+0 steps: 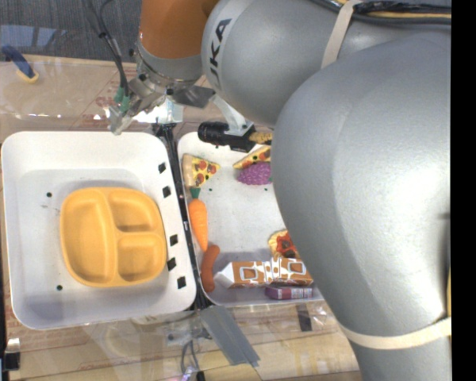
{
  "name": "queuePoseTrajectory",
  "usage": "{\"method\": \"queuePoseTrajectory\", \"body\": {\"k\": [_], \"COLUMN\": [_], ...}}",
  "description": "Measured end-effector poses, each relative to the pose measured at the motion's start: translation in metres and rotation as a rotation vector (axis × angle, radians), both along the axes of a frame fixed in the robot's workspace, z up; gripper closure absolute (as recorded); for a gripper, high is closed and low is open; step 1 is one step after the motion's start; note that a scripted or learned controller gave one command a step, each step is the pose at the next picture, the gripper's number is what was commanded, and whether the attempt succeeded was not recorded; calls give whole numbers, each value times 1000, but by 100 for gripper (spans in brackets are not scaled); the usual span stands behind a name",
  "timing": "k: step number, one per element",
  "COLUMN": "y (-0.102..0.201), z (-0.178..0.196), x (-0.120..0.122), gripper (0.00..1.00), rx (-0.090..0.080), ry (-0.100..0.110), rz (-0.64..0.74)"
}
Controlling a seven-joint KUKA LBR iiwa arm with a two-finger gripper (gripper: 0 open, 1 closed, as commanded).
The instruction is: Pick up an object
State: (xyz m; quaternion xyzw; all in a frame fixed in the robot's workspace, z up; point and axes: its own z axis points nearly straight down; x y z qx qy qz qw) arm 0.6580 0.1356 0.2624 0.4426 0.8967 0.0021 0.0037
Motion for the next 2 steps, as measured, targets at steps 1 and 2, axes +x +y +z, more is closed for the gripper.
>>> {"method": "queuePoseTrajectory", "body": {"k": [1, 2], "y": [36, 61], "z": [-115, 29], "x": [-28, -38], "gripper": [100, 100], "rx": [-3, 2], "ry": [19, -7], "rz": [44, 170]}}
